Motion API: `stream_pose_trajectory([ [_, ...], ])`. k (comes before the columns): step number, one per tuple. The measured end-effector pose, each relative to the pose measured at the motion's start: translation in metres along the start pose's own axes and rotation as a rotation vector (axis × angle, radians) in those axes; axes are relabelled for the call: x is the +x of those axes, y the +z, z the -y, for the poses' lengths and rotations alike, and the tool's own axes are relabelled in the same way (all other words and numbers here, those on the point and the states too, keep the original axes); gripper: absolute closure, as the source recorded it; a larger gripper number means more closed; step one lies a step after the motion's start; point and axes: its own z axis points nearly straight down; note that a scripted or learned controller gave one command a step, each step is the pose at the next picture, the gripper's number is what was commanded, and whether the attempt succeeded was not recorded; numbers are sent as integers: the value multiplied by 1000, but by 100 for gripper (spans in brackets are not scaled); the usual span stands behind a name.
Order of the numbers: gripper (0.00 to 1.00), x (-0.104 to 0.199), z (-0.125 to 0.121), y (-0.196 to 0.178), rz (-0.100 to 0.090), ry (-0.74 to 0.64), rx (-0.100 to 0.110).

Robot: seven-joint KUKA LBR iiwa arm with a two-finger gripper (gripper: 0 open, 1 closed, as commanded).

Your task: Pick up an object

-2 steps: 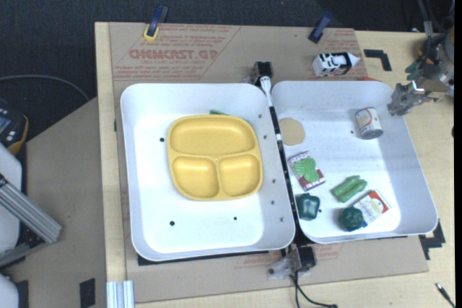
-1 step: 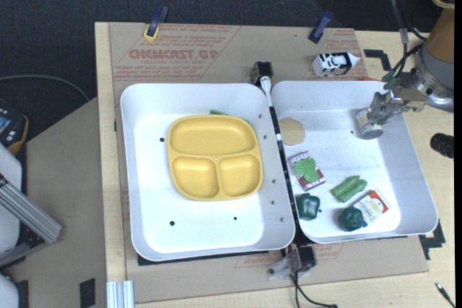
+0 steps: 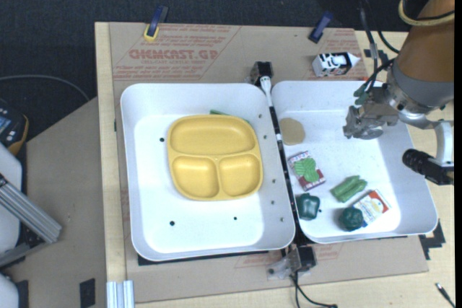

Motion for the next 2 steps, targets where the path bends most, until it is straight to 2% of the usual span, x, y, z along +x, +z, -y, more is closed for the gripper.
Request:
stream_pose_trajectory([
  [1,100,40,29,-9,0,0,-1],
  [2,100,83,47,-12,0,0,0],
])
